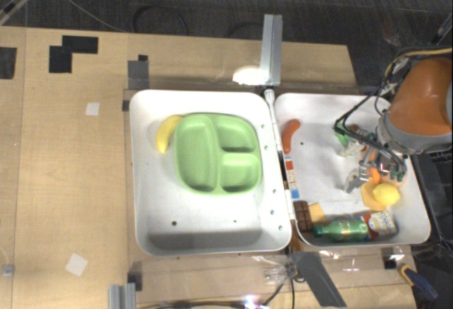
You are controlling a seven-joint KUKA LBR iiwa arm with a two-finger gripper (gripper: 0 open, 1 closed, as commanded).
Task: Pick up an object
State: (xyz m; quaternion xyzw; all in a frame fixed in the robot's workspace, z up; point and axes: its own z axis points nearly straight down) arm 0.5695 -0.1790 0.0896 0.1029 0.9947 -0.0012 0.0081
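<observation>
We see a green divided tray [214, 153] upside-up in the left bin [148, 223], its three compartments facing us, set toward the far side. A banana [167, 133] lies just beside its left edge, touching or nearly so. In the right bin [318, 138] we find an orange-red sausage [290, 135] near the far left corner, lying lengthwise. Along the near wall a green bottle [342, 230] rests on its side, with a brown block [303, 214] at its left end. A lemon [383, 195] sits near the right wall, just beyond the bottle's capped end.
</observation>
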